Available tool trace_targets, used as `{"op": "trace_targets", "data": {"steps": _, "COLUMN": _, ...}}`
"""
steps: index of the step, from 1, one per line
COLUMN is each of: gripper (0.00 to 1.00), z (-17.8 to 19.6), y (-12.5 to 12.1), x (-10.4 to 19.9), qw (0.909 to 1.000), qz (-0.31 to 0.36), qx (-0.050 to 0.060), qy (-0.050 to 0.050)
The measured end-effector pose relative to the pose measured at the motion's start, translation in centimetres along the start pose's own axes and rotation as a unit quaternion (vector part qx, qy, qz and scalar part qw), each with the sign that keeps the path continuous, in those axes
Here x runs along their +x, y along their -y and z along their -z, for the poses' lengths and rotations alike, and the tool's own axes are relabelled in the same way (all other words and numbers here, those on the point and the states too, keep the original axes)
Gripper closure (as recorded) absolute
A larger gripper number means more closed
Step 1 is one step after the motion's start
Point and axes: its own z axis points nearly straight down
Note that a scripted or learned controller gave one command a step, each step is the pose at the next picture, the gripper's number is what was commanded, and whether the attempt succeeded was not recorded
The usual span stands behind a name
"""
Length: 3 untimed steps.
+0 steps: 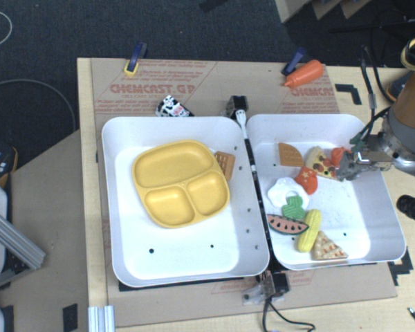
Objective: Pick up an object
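I see two white bins side by side. The left bin (124,241) holds a yellow divided plate (181,182) with a small brown waffle piece (225,163) at its right edge. The right bin (373,213) holds the play-food items: a tan toast slice (289,155), a pizza slice (322,162), a red pepper-like piece (306,180), a fried egg (285,189), a green broccoli piece (293,207), a watermelon slice (287,225), a corn cob (309,229) and a triangular cracker-like wedge (327,247). These lie crowded together in the left half of that bin, several touching.

The gripper (346,164) sits low over the upper right part of the right bin, just beside the pizza slice. A small red object (337,156) shows at its tip, touching it. I cannot tell how far the claw is spread, nor whether that object is pinched.

Outside the bins, an orange carrot toy (304,73) and a black-and-white cow figure (171,107) lie on the cardboard sheet (97,185), which reads "CHEMCAST GP" in red.
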Motion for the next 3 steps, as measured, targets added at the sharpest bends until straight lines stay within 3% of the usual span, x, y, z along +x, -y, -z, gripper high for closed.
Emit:
{"op": "trace_targets", "data": {"steps": 2, "gripper": 1.0, "z": 1.0, "y": -7.7, "x": 8.6, "qw": 1.0, "qz": 0.002, "qx": 0.0, "qy": -0.001}}
{"op": "trace_targets", "data": {"steps": 3, "gripper": 1.0, "z": -0.8, "y": -10.2, "x": 13.8, "qw": 1.0, "qz": 0.002, "qx": 0.001, "qy": -0.001}}
